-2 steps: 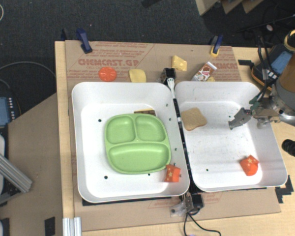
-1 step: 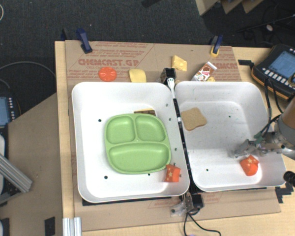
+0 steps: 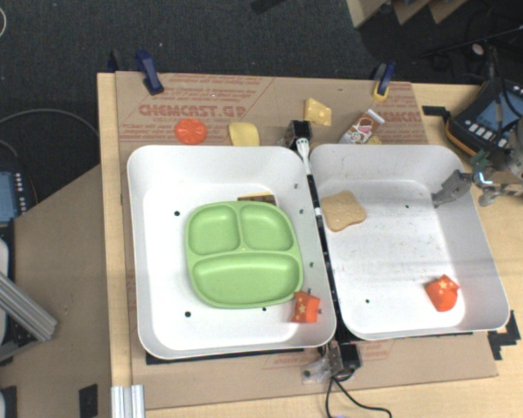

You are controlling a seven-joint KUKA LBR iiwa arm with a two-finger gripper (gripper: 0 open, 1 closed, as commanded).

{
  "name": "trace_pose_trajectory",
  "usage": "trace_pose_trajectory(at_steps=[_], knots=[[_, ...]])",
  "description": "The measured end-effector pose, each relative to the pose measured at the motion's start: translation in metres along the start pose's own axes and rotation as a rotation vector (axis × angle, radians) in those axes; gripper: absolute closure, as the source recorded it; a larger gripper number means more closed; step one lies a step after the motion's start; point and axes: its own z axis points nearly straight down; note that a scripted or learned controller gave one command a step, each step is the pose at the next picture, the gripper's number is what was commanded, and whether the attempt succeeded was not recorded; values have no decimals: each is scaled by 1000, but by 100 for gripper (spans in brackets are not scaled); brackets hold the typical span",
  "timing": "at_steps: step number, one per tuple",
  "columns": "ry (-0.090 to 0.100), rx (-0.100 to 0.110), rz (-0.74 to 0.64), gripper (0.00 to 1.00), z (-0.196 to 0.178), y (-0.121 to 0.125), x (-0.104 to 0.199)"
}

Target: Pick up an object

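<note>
a dark carpeted floor surrounds the tabletop (image 3: 436,338), which is covered by a brown cardboard sheet (image 3: 200,103) held down by blue clamps (image 3: 148,70) along its far edge, probably to keep the work surface from sliding. on it we see two shallow white bins side by side, touching along their inner rims.

the left bin (image 3: 148,233) holds a green divided plate (image 3: 242,254) near its middle, with a small orange-red block (image 3: 306,307) just beside the plate's near right corner and a dark brown sliver (image 3: 256,199) peeking out behind the plate's far edge. the right bin (image 3: 471,233) holds a tan slice of toy bread (image 3: 342,211) close to its left wall and an orange-red toy (image 3: 442,293) near its near right corner; the two sit well apart, so we judge either could be approached without bumping the other.

beyond the bins, on the cardboard, lie an orange round piece (image 3: 190,131), two pale yellow pieces (image 3: 243,134), and a small printed packet (image 3: 360,130), likely strays out of play.

the gripper (image 3: 453,187) reaches in from the right and hangs over the far right part of the right bin. we cannot tell whether it is released or clenched, and nothing is visible in it. we judge the pick has not yet happened; the orange-red toy looks like the nearest candidate.
</note>
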Motion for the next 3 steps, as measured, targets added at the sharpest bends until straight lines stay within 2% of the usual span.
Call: trace_pose_trajectory(at_steps=[1,2,3], knots=[[10,22,10,0,27,-89,1],[10,19,4,0,110,-95,22],[2,0,-2,0,-3,-23,46]])
